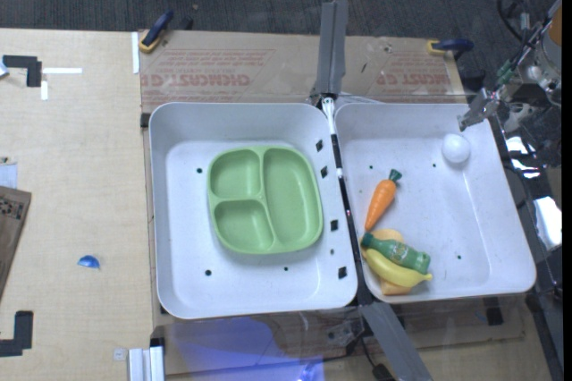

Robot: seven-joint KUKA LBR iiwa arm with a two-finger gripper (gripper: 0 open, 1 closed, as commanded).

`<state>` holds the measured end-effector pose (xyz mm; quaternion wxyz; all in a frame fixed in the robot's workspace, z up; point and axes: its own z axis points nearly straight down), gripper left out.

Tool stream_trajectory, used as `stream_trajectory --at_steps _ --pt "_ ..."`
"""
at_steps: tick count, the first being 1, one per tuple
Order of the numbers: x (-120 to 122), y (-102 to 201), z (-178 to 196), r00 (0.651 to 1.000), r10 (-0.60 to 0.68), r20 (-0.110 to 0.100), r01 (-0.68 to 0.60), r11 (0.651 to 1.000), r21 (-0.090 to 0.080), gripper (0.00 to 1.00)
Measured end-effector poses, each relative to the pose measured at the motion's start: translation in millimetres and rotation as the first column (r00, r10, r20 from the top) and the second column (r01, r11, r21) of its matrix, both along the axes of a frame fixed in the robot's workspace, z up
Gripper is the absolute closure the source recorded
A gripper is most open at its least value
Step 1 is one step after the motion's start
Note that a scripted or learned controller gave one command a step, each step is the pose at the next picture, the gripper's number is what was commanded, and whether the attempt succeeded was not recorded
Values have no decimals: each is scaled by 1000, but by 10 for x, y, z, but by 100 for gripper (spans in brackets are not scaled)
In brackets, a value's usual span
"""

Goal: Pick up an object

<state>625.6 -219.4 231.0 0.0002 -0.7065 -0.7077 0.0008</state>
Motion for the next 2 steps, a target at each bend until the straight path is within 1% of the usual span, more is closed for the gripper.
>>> stream_trajectory --at_steps 1,2 --pt "57 880 -1048 993 119 0 -119 993 0 0" --pt "-489 1187 -1398 989 145 -1 -145 989 1 0"
